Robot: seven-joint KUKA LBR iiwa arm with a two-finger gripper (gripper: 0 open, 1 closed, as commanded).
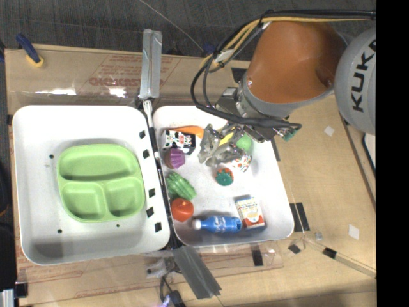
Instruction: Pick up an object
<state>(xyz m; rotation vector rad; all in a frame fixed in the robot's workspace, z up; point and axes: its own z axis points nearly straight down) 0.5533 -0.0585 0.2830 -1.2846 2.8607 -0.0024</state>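
**Gripper down in the right bin, hovering over the toy pile**

So the gripper (220,147) is low in the right bin (281,197), in the upper-middle part, right over a cluster of small stuff. The nearest candidate looks like a white cup-ish thing with red and green print (241,162), with a green ball (244,144) just above it and a small teal and red ball (223,177) just below. The metal fingers seem spread a bit, but there's too much clutter around the tips, so honestly I can't tell whether they're open or clamped on anything. Nothing is clearly sitting between them.

My guess on handling: these all look like light plastic toys, stiff and a bit slick. The round ones would probably roll or squirt out of a pinch, so the cup's rim or sides seem the safer place to grab.

Other stuff in that bin: a purple piece (176,158) and a black and white carton (178,139) near the divider, a green ridged veggie (181,185), a red tomato (182,209), a blue bottle (218,224) lying flat and a small orange box (249,211). The left bin (25,171) has a green divided tray (100,181).
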